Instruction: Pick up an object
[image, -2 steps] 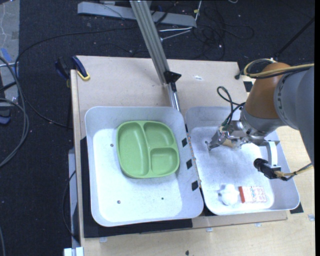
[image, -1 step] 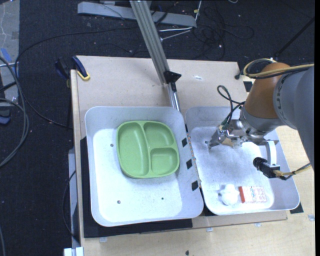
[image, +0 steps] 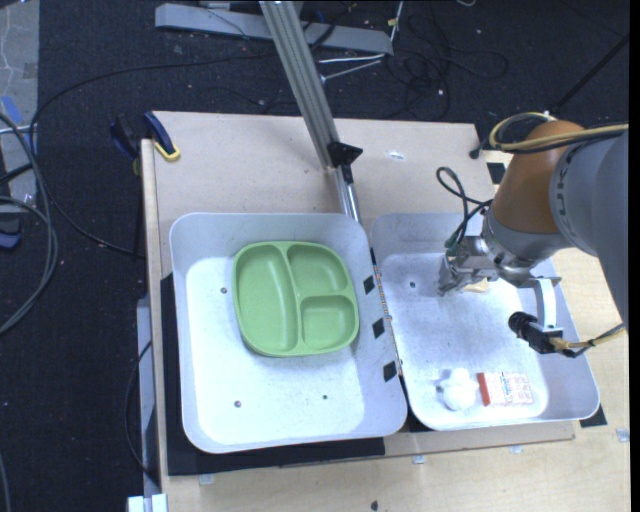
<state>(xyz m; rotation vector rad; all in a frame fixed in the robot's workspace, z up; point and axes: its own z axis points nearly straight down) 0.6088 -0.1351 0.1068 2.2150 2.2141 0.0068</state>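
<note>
You will find a small white object (image: 458, 389) beside a red-and-white packet (image: 507, 389) at the right bin's (image: 420, 290) near end, well apart from your gripper (image: 452, 277), which hangs low mid-bin; finger spread cannot be told.

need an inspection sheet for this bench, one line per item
surface: tan bench with left bin and right bin side by side
job's things: green tray with three compartments in left bin; white lump and red-and-white packet near the front of right bin
clutter: blue and yellow clamp on the bench's far left corner
grippers: gripper low over the far part of right bin, nothing seen between its fingers
cables: black cable looping by the wrist; cables on the floor
surroundings: dark floor, metal pole slanting behind the bins
</note>
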